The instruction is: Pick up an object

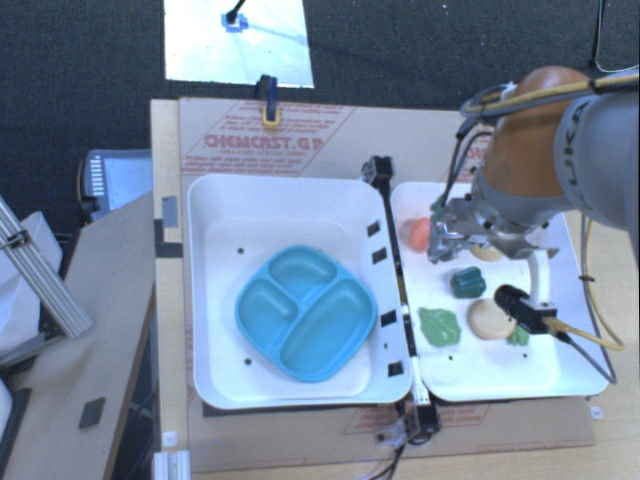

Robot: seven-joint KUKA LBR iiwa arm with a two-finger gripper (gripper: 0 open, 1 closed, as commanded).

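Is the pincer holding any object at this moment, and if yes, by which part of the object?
It cannot be told. The pincer hangs over the right white bin, beside the round orange-red object, but nothing visibly sits inside it.

Both white bins (215, 298) look to be made of smooth, slightly glossy plastic. The blue divided tray (305, 313) appears as glossy moulded plastic. Matt cardboard (290, 138) with red print is seen under the bins. The arm's orange band (530, 133) shows a smooth sheen, and the floor (80, 58) looks like rough dark carpet.
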